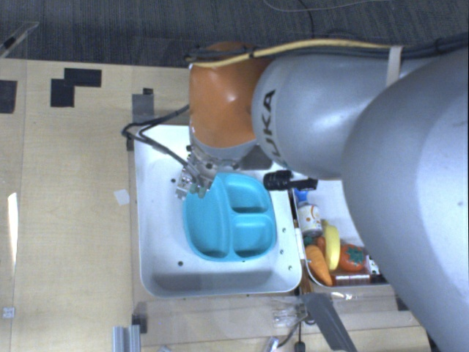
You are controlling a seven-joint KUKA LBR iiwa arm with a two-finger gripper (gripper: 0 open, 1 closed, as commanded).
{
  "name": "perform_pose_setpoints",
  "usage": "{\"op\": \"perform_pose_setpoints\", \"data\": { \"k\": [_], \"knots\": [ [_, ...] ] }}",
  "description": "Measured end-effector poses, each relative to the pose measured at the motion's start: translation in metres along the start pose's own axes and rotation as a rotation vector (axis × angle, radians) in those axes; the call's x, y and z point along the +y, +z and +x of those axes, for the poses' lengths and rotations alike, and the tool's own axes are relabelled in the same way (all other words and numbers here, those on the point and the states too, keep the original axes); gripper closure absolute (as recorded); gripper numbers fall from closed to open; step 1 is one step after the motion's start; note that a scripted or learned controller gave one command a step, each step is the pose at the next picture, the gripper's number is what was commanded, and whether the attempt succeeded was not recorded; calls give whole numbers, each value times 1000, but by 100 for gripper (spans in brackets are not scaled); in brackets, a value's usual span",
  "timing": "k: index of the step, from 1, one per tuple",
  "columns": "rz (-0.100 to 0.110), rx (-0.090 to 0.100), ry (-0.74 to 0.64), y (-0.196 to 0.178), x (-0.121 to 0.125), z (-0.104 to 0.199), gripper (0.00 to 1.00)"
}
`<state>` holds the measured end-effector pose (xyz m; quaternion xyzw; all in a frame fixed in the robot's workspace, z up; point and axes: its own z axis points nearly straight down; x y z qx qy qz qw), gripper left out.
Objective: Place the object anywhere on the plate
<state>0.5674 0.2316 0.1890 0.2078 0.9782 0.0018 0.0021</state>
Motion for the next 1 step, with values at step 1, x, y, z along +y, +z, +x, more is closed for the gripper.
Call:
{"op": "perform_pose_setpoints", "data": {
  "k": [1],
  "knots": [
    [-2, -3, 121, -14, 15, -36, 100]
  ]
}}
